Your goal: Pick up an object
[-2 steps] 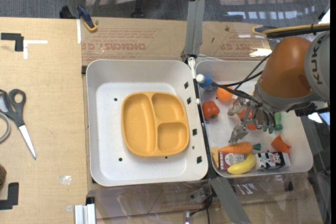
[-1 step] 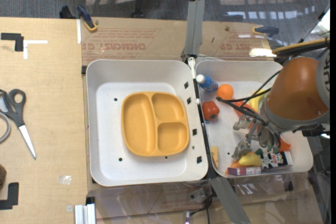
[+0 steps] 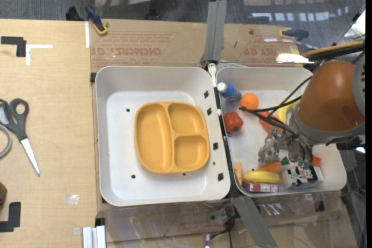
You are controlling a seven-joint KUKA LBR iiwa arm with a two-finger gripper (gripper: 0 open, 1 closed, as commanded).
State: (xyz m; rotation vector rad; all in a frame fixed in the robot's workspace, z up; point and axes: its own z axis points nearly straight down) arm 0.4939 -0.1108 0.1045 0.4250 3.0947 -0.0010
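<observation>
The right bin [image 3: 244,75] holds several small objects. A blue bottle [image 3: 230,92] lies at the far left, with an orange ball [image 3: 249,101] beside it and a red piece [image 3: 233,121] just below. A banana [image 3: 261,176] and a pink carton [image 3: 259,186] lie along the near wall. A small printed box [image 3: 303,175] sits at the near right. My gripper [image 3: 281,150] hangs low in this bin, just above the banana and the printed box. An orange stick-like piece [image 3: 266,118] and a yellow item [image 3: 282,113] lie partly under the wrist.
The left bin [image 3: 110,125] holds a yellow divided plate [image 3: 172,136]. Scissors [image 3: 22,133] lie on the wooden bench at the far left. The arm's orange band [image 3: 331,96] covers the right side of the right bin. A metal post [image 3: 215,32] stands between the bins at the back.
</observation>
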